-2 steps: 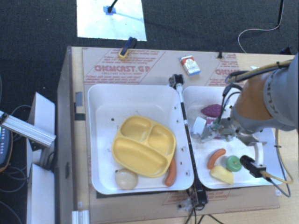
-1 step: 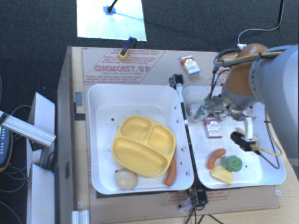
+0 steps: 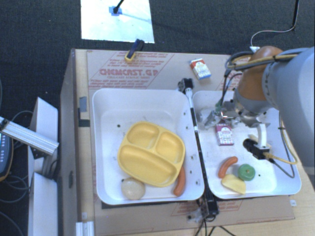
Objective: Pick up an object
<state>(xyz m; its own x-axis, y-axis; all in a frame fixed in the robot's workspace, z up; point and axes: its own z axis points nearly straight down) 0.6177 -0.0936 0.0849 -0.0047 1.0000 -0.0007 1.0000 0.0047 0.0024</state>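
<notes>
The right bin [image 3: 290, 181] takes the arm [image 3: 280, 82], which reaches over its far half. The gripper [image 3: 216, 118] hangs low there; I cannot tell how it is set. The small pink carton [image 3: 225, 134] lies just toward the near side of it, long axis running near-to-far. Further toward the near rim sit a sausage [image 3: 227, 166], green ball [image 3: 246, 171] and yellow piece [image 3: 233, 183].

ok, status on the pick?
End effector low in right bin, beside pink box. Nothing visibly held. Sausage, green fruit and yellow piece lie nearby.
</notes>
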